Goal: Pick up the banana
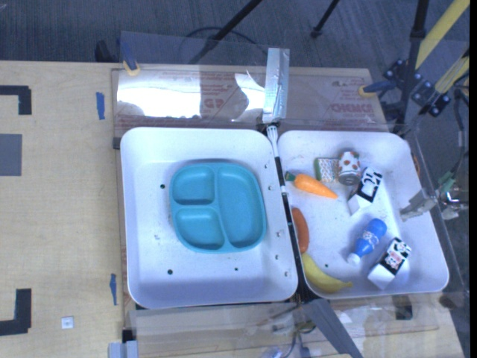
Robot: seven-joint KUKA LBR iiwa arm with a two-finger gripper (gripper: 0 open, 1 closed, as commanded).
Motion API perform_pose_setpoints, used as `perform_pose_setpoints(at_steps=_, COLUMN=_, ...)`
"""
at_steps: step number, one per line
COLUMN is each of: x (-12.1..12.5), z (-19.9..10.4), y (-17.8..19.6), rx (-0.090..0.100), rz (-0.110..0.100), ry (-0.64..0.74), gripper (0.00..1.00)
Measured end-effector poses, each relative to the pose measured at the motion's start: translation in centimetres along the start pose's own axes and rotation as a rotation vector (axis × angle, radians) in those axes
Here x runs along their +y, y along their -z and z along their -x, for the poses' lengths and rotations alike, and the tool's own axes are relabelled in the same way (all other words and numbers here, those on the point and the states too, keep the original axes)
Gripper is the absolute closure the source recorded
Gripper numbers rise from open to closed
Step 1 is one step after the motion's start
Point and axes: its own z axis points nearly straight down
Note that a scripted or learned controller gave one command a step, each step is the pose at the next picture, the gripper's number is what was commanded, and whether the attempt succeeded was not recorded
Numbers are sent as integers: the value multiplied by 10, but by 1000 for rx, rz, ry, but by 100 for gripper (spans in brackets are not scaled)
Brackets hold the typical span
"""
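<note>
The banana (pixel 322 275) is yellow and curved. It lies in the front left corner of the right bin (pixel 428 253), against the bin's front wall. A grey metal part that looks like my gripper (pixel 426 203) reaches in over the right bin's right wall, well to the right of the banana and farther back. Nothing is seen in its grasp.
Right bin: an orange carrot (pixel 314 186), a reddish sausage shape (pixel 300 230) just behind the banana, a blue bottle (pixel 369 239), two black-and-white cartons (pixel 391 262) (pixel 365 189), a small can (pixel 348 167). The left bin (pixel 141 200) holds a blue divided plate (pixel 218 205).
</note>
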Motion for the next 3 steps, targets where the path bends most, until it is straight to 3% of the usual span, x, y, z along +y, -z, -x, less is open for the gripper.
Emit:
perform_pose_setpoints(at_steps=1, x=6, z=-26, y=-131, rx=-1, rz=2, ry=292, gripper=0)
perform_pose_setpoints(at_steps=2, x=-2, z=-75, y=-147, rx=-4, rz=6, ry=484, gripper=0)
perform_pose_setpoints(at_steps=3, x=46, z=-111, y=-147, rx=-6, rz=10, ry=718, gripper=0)
